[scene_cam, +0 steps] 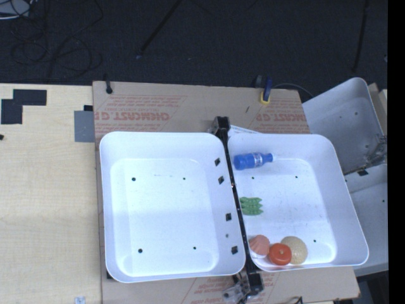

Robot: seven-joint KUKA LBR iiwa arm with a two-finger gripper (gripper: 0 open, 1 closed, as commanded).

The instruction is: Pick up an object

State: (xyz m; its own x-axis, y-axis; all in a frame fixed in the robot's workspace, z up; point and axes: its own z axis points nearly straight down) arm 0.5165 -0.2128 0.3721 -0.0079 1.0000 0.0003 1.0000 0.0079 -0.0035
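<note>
So, nearest the camera, the bottom edge of the right bin (pixel 345 233) is where things crowd up: a red round piece (pixel 280 254) sits in the near corner, touching a pale tan round thing (pixel 295 248) on its right and a pinkish one (pixel 259 244) on its left. All three are tucked against the near wall, close to the black divider strip (pixel 235 201) that runs between the bins, so not much room to come at them from the front or the left.

A bit further back there's a small green object (pixel 251 206), ridged or bumpy looking, lying just beside the divider. It has open white floor to its right and behind it.

Further still, a blue bottle (pixel 252 160) lies on its side near the far wall of the right bin, with a lighter cap end pointing right. Plenty of bare floor between it and the right wall.

The left bin (pixel 114 189) shows just white floor with a few small dark dots. Both bins sit on a brown cardboard sheet (pixel 164 106) on the light wood worktop (pixel 44 201).

At the far right edge there's a grey angled panel (pixel 345 116). The gripper isn't anywhere I can point to, so I can't tell how it stands.
</note>
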